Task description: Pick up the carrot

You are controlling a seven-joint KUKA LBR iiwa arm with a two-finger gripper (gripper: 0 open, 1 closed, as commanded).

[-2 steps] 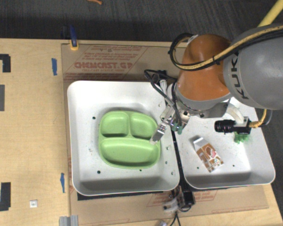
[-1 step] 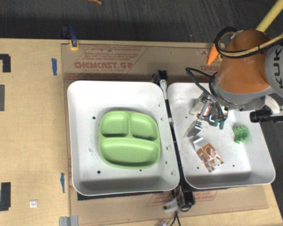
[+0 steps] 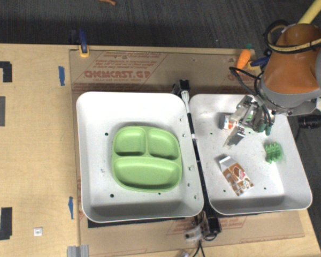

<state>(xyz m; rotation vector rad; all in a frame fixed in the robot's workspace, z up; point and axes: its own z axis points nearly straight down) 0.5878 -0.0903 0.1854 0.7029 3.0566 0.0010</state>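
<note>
My gripper (image 3: 231,131) hangs over the upper left part of the right bin (image 3: 294,197), pointing left and down. Its two fingers stand apart, one (image 3: 226,121) higher and one (image 3: 236,139) lower, so it looks open. A small orange-red piece (image 3: 232,126), possibly the carrot, shows right beside the upper finger. I cannot tell whether it touches the finger. Most of it is hidden by the gripper.
A green broccoli-like toy (image 3: 273,152) lies at the right of the right bin, and a printed packet (image 3: 235,175) lies near its middle. The left bin (image 3: 91,143) holds a green divided plate (image 3: 147,157). An orange and blue clamp (image 3: 246,58) sits behind the right bin.
</note>
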